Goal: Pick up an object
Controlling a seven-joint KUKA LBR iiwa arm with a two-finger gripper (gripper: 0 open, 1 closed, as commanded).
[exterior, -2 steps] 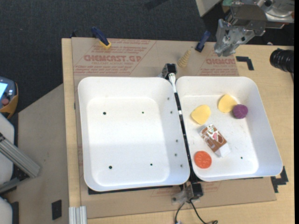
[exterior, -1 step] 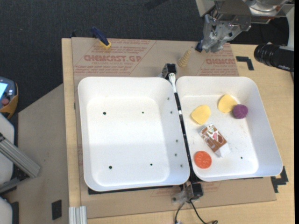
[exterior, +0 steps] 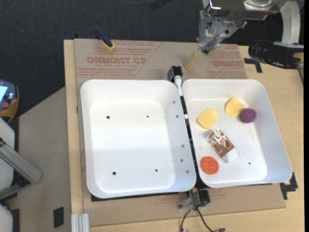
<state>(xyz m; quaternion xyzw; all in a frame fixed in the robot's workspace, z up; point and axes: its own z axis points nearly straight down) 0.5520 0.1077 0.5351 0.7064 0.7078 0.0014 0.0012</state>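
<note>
While above the bench, gripper [exterior: 208, 46] (beyond right bin [exterior: 270, 168])

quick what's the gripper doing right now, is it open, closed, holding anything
Two-finger gripper: raised above the far edge of the right white bin, nothing visibly held; open or closed cannot be told.

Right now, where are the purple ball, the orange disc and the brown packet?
purple ball [exterior: 248, 115]: camera view, centre of its top.
orange disc [exterior: 209, 165]: camera view, middle of its face.
brown packet [exterior: 221, 143]: camera view, middle of the wrapper.
</note>
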